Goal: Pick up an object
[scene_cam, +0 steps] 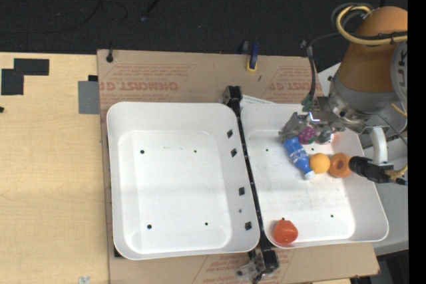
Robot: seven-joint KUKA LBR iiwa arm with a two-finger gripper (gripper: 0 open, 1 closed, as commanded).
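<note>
While the gripper (pixel 307 132) is hovering in the right bin (pixel 363 226), finger state unclear, a small purple object (pixel 307 135) is sitting beneath; blue bottle (pixel 298 156) lying beside.

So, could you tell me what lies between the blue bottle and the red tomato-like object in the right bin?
In the camera view, just bare white bin floor separates the blue bottle from the red object.

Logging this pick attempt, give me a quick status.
Gripper low in right bin, over purple object. Blue bottle, orange ball close beside. Red tomato-like object apart.
</note>
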